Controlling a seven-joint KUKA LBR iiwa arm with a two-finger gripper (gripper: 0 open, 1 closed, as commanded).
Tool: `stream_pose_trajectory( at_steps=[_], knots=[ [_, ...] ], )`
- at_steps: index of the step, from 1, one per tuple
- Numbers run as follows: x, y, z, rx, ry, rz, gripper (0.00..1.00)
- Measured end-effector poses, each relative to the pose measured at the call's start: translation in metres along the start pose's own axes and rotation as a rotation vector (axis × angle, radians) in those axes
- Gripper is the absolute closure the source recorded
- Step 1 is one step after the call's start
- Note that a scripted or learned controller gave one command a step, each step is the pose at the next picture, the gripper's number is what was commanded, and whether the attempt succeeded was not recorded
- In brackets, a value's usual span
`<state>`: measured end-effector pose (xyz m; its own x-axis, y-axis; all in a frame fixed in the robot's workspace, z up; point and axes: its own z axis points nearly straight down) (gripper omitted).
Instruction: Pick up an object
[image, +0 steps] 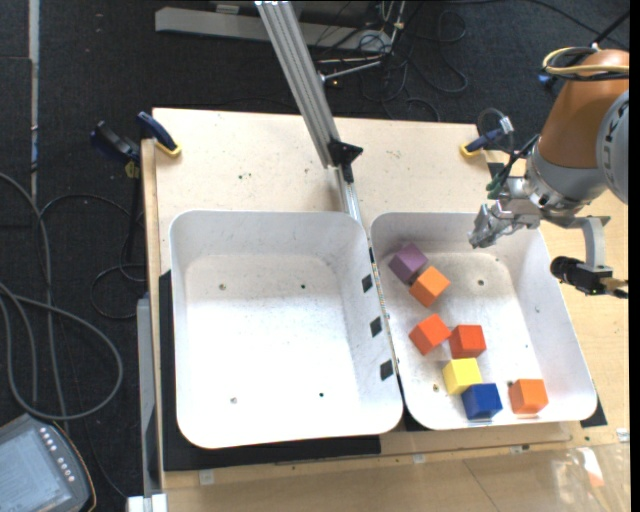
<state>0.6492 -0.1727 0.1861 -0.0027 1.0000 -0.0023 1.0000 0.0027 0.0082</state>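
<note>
Dark flooring strewn with cables surrounded the pale bench (260, 160), on which two white bins sat side by side. At the upper rim of the right bin (560, 310) hung the gripper (483, 236), apart from every block; whether it was released or clenched could not be told, and nothing showed in its hold. Nearest lay a purple block (406, 264) touching an orange block (430, 286). Further off sat more orange blocks, a yellow block (461, 375) and a blue block (482, 401). Choosing a block with free sides, descending squarely over it, would probably serve best.
</note>
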Motion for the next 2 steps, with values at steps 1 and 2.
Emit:
stream_pose_trajectory(
  at_steps=[1, 2],
  knots=[
    [-0.007, -0.002, -0.048, 0.001, -0.001, 0.002, 1.00],
    [-0.013, -0.006, -0.107, -0.001, -0.001, 0.002, 1.00]
  ],
)
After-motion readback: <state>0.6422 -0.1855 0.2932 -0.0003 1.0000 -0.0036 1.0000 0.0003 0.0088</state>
